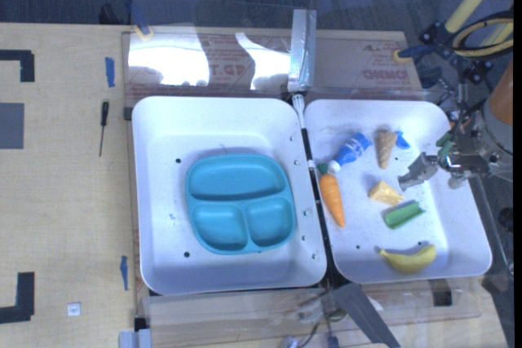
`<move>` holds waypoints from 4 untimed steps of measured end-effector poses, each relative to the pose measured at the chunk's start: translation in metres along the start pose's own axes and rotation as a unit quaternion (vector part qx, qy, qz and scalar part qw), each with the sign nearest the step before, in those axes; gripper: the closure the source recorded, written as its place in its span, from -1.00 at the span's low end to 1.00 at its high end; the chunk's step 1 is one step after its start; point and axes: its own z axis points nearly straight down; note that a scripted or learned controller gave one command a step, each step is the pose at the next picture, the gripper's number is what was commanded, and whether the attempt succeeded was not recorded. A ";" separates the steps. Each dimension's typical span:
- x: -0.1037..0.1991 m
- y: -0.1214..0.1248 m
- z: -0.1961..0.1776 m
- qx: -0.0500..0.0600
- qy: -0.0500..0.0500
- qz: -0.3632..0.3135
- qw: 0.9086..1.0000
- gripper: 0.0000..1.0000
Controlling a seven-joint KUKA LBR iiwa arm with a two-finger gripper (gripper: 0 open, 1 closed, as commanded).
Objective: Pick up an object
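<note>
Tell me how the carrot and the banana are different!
The carrot is orange and straight; the banana is yellow and curved. The carrot lies along the left wall of the right bin, pointing toward the front, while the banana lies sideways near the front edge. Both are toy foods in the same bin.

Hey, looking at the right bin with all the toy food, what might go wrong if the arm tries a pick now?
The end effector hangs close above the yellow wedge and green piece, which nearly touch, so it may nudge one while closing on the other. The carrot lies against the bin's left wall, leaving little finger room. The banana sits near the front rim.
</note>
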 end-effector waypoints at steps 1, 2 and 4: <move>-0.007 0.060 0.086 0.002 0.001 -0.136 0.991 -1.00; -0.028 0.077 0.164 -0.003 -0.001 -0.124 0.992 -1.00; -0.018 0.071 0.161 -0.006 -0.001 -0.033 0.999 1.00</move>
